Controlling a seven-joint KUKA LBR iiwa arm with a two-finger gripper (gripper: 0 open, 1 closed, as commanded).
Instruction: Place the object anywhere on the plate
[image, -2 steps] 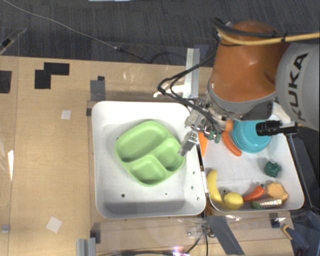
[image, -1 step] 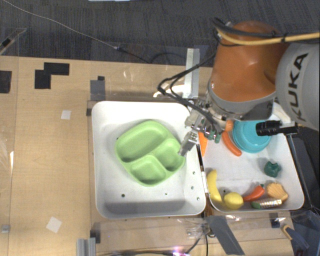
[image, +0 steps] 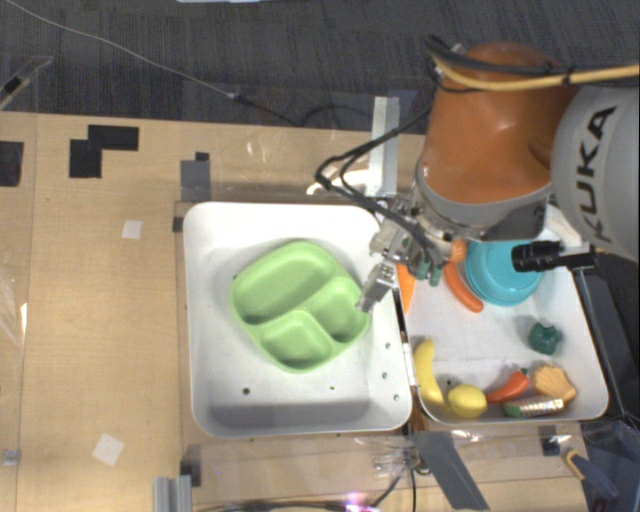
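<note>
The green divided plate (image: 297, 304) lies tilted in the left white bin (image: 215, 400). My gripper (image: 393, 278) hangs under the big orange-banded wrist, over the wall between the two bins, just off the plate's right rim. A narrow orange piece (image: 405, 288) shows right beside the gripper; whether it is held or lying in the right bin is unclear. A second orange carrot-like piece (image: 461, 288) lies a little further right.
The right bin (image: 590, 385) holds a teal bowl (image: 497, 275), a dark green piece (image: 544, 337), a banana (image: 427, 368), a lemon (image: 466, 401), a red-orange chili (image: 511, 384) and a waffle-like piece (image: 553, 380). Cables trail behind the wrist.
</note>
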